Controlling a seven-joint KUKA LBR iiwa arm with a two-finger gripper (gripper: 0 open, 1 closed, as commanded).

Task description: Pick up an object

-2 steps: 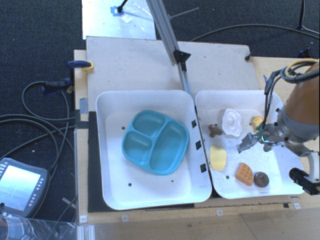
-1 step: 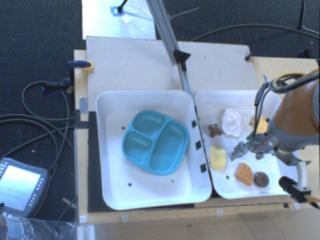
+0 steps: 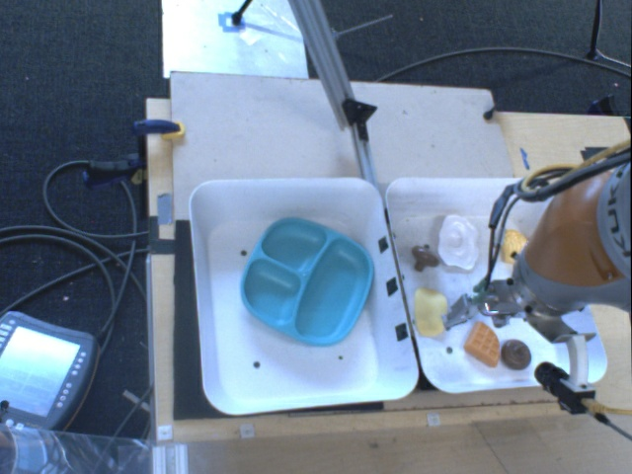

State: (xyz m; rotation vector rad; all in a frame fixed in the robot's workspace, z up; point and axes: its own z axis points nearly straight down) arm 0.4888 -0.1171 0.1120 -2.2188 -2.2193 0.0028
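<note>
In the right bin (image 3: 415, 200) my gripper (image 3: 462, 311) hangs low on the grey and orange arm (image 3: 573, 245) reaching in from the right. Its tip is just right of a pale yellow block (image 3: 430, 311) and just above an orange waffle piece (image 3: 482, 345). A brown round piece (image 3: 515, 354) lies right of the waffle. Farther back sit a small brown figure (image 3: 425, 257), a clear white lump (image 3: 457, 242) and a yellow piece (image 3: 513, 245), partly hidden by the arm. I see nothing held in the gripper.
The left bin (image 3: 212, 265) holds a blue divided plate (image 3: 307, 279). A grey pole (image 3: 326, 52) slants down to the wall between the bins. Cables and a pendant (image 3: 39, 363) lie on the floor to the left.
</note>
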